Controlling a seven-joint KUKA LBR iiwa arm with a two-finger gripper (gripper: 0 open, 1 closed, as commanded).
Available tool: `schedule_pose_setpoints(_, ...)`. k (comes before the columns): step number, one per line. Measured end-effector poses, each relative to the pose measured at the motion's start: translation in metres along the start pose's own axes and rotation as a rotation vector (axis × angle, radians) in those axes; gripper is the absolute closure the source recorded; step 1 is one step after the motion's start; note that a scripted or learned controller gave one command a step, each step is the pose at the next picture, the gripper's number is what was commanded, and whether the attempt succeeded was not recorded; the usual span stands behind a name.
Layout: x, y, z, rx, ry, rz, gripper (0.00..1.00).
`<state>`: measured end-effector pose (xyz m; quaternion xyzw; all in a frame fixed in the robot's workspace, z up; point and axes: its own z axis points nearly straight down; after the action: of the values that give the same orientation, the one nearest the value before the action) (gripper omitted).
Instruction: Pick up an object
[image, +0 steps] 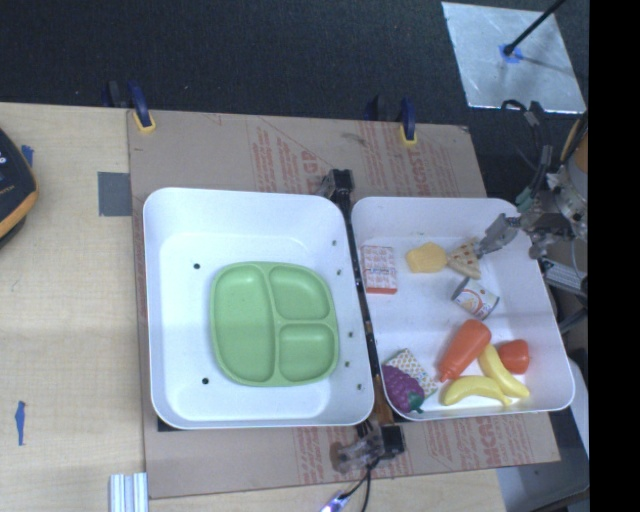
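Note:
The right bin (395, 215) holds several toy foods. A red-and-white box (378, 268) lies at its left, with a yellow chunk (426, 258) and a tan wedge (464, 261) further right. A small can (475, 299) lies mid-bin. Toward the front are an orange carrot (462, 348), a red piece (513, 355), a yellow banana (485, 389) and purple grapes (402, 386). My gripper (498, 233) reaches in from the right at the bin's back right corner, just right of and above the tan wedge. Nothing visible is held in it.
The left bin (170, 240) holds a green divided plate (273, 322). A checkered scrap (408, 364) lies beside the grapes. Clamps (406, 118) pin the cardboard at the back. A black and orange device (12, 185) sits at the far left.

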<state>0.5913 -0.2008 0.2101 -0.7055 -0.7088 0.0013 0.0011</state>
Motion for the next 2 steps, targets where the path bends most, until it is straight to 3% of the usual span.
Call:
schedule_pose_setpoints(1, 0.053, -0.052, -0.010, 0.001, 0.000, -0.002, 0.00)
schedule_pose_setpoints(2, 0.026, -0.085, 0.107, 0.001, 0.000, 0.000, 0.00)
